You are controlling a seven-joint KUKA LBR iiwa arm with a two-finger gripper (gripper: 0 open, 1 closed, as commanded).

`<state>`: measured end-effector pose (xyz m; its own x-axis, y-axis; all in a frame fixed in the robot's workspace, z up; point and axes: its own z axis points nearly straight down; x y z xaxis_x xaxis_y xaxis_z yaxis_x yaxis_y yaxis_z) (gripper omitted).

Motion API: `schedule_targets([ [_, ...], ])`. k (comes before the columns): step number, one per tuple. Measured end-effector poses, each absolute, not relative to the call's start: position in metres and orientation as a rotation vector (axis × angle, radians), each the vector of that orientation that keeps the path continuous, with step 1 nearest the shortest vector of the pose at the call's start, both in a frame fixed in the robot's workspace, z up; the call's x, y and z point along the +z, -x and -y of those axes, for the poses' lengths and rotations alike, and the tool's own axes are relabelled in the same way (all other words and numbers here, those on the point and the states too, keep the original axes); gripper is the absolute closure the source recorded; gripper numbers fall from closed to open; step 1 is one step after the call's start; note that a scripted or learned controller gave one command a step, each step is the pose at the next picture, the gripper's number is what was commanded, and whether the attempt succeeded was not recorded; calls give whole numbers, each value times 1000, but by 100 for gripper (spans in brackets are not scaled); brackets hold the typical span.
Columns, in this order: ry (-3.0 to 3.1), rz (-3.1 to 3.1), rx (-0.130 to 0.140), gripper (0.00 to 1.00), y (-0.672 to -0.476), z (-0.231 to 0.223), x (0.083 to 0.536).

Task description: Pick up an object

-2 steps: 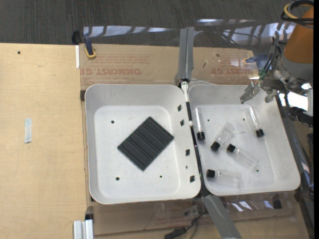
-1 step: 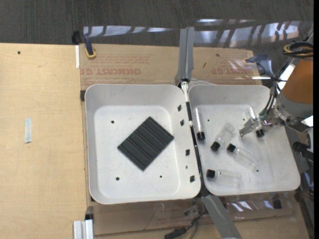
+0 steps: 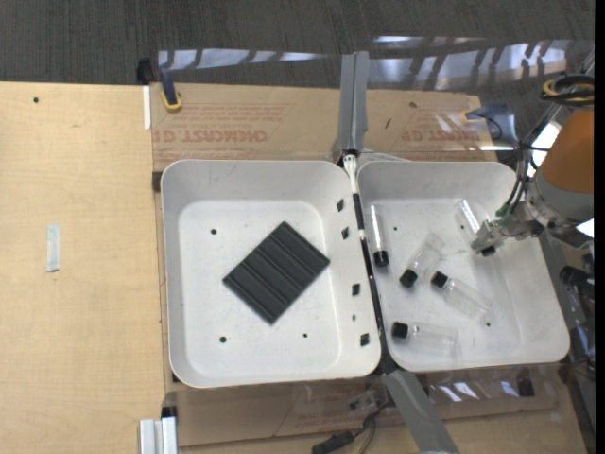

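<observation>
1. Cardboard (image 3: 284, 405) lay at the near edge under the bins, brown and matt.
2. Two shallow white plastic bins with rounded corners stood side by side, touching along a hinged middle seam: the left bin (image 3: 189, 348) and the right bin (image 3: 529, 348). Their floors were faintly speckled.
3. In the right bin lay several clear vials with black caps. The nearest vial (image 3: 423, 333) lay on its side near the front wall; a second vial (image 3: 458, 291) lay just behind it, and a third vial (image 3: 421, 259) tilted beside that. A slim tube (image 3: 376, 236) lay lengthways along the left wall.
4. In the left bin a dark ribbed pad (image 3: 277, 271), square and set cornerwise, lay flat near the centre.
5. The gripper (image 3: 488, 242) hung low over the right bin, just beside a clear vial (image 3: 467, 216) near the back; whether its fingers were spread or held anything could not be told.
6. Behind the bins, the cardboard sheet bore red print, upside down, reading CHEMCAST GP (image 3: 219, 132).
7. A pale wooden bench (image 3: 76, 253) stretched to the left.
</observation>
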<state>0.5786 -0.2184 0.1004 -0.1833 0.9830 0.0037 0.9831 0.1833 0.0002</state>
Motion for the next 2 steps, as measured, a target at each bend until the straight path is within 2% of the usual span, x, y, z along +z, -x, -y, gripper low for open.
schedule_targets([
  [1, 2052, 2378, 2, 100, -613, 136, 173],
  [2, 1976, 2443, 2, 100, -628, 78, 202],
])
